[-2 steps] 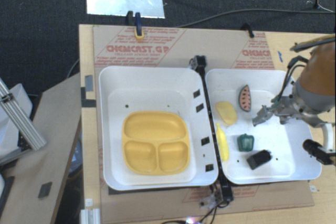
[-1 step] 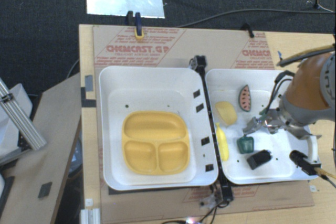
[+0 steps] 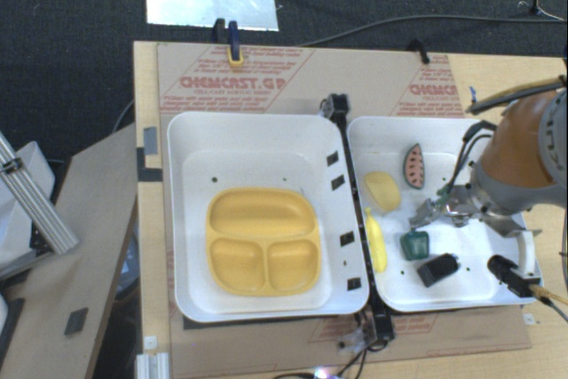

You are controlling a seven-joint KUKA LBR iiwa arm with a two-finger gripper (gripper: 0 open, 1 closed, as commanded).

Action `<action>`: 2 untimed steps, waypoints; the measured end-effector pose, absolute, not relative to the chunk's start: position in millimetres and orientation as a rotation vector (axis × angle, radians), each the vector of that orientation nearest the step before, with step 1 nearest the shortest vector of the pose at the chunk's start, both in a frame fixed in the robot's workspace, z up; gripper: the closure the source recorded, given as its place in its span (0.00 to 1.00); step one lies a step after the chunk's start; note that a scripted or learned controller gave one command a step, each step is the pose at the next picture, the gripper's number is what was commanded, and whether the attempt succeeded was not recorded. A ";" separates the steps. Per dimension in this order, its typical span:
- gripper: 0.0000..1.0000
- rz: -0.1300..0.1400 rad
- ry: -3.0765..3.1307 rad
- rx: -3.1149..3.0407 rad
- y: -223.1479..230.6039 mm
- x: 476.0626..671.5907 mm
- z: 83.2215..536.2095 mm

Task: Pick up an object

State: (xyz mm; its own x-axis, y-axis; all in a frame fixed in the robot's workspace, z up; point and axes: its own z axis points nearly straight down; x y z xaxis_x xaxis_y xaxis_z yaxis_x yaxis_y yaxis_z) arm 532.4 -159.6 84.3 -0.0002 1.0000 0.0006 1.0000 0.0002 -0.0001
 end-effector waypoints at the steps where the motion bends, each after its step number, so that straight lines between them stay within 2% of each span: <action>1: 1.00 -0.003 -2.224 -2.224 -159.9 533.5 95.5; 2: 1.00 -0.007 -2.232 -2.222 -158.5 537.9 159.8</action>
